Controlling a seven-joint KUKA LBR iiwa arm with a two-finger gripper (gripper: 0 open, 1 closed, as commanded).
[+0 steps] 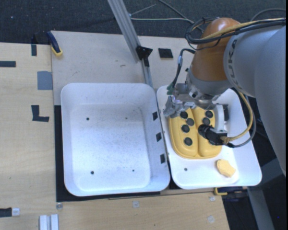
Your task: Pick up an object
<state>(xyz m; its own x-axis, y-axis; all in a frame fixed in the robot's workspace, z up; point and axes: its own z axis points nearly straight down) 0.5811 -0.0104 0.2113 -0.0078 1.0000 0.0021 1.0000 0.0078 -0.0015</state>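
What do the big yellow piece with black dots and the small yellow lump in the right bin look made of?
Big yellow piece: likely moulded plastic, smooth with a slight sheen, rounded lobes and black round studs. Small yellow lump: matte, soft-edged, maybe foam or sponge; too small to be sure. Right bin: smooth white plastic, by its look.

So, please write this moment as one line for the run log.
arm: over right bin | gripper: low at yellow tray, fingers unclear | small yellow piece: lying apart | left bin: untouched
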